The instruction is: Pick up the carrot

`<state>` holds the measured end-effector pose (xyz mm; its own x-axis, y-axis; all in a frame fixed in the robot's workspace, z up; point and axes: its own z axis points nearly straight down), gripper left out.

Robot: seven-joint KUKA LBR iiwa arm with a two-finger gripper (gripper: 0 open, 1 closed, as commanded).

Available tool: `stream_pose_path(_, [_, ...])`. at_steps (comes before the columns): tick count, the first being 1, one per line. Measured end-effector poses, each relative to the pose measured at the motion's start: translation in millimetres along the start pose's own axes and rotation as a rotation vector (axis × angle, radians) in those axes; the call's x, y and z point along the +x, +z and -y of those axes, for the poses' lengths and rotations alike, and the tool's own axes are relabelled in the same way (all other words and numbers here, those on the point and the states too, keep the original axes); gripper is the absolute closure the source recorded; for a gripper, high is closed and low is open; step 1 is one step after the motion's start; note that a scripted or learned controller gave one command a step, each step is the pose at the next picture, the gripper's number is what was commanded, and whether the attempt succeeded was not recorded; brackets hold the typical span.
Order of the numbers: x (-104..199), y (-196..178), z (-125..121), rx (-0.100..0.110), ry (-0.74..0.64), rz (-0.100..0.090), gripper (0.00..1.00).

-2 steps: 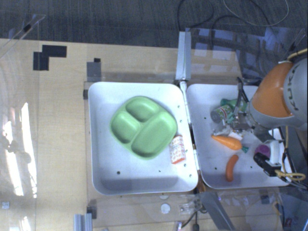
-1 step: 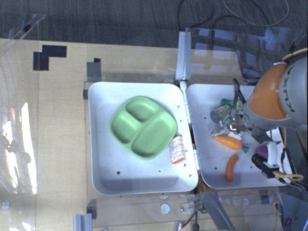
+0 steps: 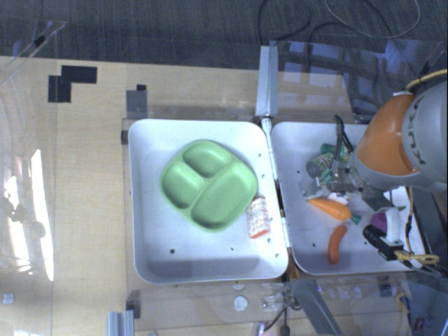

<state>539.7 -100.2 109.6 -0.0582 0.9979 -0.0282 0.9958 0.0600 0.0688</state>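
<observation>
Nearest the lower edge of the frame, a sausage (image 3: 337, 244) is seen lying nearly upright in the picture, low in the right bin (image 3: 297, 187); a judgement is made that it is loose clutter, not part of the job.

Carrot (image 3: 330, 208) is noted just above it, right of frame centre, lying flat on the bin floor, thick end to the right, tip pointing left. It is not lifted.

Gripper (image 3: 341, 180) is seen directly above the carrot in the picture, at the end of the grey arm (image 3: 427, 138) with its orange band (image 3: 383, 142), reaching in from the right. It is judged to be set over the carrot for a descent or a grasp. Whether the jaws are apart or together cannot be told: they are masked by the wrist. Nothing is seen between them.

A small can (image 3: 320, 164) and a purple item (image 3: 379, 222) are noted near the gripper; both could be knocked.

Left bin (image 3: 140, 250) is seen holding a green divided plate (image 3: 208, 184) and a small bottle (image 3: 257, 218) at its right wall, well apart from the work.
</observation>
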Motion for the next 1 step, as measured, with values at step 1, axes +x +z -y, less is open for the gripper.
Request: stream_pose_path(1, [-21.4,0.9,3.5,0.006,-0.161,-0.018,0.0])
